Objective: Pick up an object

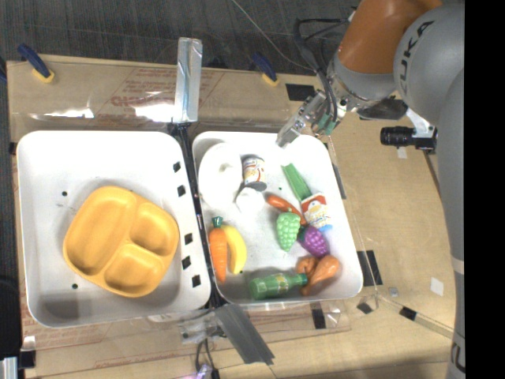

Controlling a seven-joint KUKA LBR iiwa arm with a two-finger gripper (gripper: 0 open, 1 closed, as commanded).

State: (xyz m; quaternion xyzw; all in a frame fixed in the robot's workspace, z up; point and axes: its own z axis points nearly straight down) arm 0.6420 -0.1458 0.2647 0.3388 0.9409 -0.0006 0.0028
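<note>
The right bin (341, 204) holds several toy foods. A small can (252, 170) lies near its far side, with a green stalk (296, 181), a red-orange pepper (282, 204) and a small labelled bottle (316, 210) beside it. Green grapes (288, 230) and purple grapes (315, 241) sit in the middle. A carrot (218, 253) and banana (235, 248) lie at the left wall. A green bottle (276, 284) and a brown drumstick (322, 270) lie at the near wall. My gripper (287, 136) hangs over the bin's far rim, above and right of the can, with nothing seen in it.
The left bin (39, 172) holds a yellow compartment tray (121, 239). A white dish (221, 172) rests in the right bin's far left corner. A silver taped post (188, 77) stands behind the divide between the bins. Cables run across the floor at the back.
</note>
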